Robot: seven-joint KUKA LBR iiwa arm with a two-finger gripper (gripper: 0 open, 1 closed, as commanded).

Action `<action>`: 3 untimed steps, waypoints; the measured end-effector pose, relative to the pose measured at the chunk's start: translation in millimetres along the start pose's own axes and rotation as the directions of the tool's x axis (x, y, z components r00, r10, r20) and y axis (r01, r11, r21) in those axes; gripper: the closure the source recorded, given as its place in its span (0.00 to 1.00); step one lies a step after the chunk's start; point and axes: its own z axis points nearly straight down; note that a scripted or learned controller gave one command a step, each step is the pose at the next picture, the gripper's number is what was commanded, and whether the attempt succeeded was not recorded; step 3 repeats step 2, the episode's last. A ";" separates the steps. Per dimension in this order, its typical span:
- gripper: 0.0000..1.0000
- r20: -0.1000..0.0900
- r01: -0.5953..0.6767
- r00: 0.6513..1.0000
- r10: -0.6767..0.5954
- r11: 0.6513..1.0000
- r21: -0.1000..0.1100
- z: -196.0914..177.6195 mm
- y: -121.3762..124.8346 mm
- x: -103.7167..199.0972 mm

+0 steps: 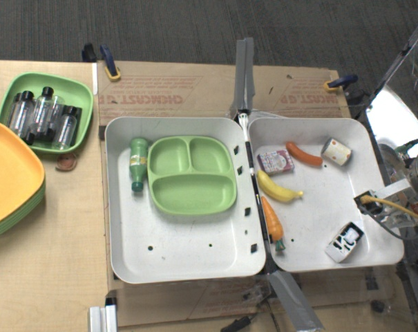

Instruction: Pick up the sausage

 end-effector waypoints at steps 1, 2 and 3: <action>1.00 0.003 0.002 1.000 -0.002 1.000 0.001 -7.7 0.1 -0.2; 1.00 -0.003 -0.029 1.000 0.029 1.000 -0.003 48.0 1.3 46.7; 1.00 -0.003 -0.029 1.000 0.029 1.000 -0.003 48.0 1.3 46.7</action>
